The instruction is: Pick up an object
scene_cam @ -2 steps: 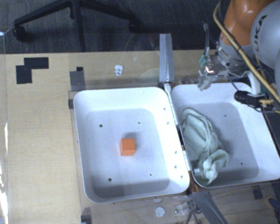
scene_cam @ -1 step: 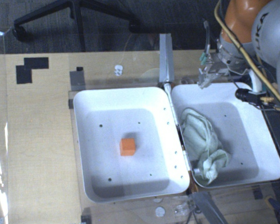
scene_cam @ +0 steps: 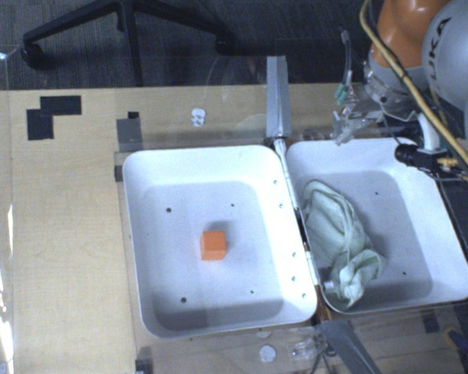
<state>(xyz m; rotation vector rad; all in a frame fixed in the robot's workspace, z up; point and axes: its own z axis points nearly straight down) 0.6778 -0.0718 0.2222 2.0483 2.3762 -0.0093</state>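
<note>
An orange cube (scene_cam: 213, 245) sits mid-floor in the left bin (scene_cam: 148, 174). Right of that bin (in its neighbour (scene_cam: 431, 231)) lies a crumpled pale-green cloth (scene_cam: 340, 238). The claw (scene_cam: 350, 124) hangs above the neighbour's far rim; its opening I cannot tell.

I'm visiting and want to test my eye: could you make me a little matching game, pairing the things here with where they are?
Things:
1. orange cube
2. cloth
3. gripper
4. black tape

Places:
A. lying bunched in the right bin, against its left wall
B. on the wooden bench, far left of the bins
C. above the right bin's far rim
D. near the middle of the left bin

Pairs: 1-D, 2-A, 3-C, 4-B
</note>
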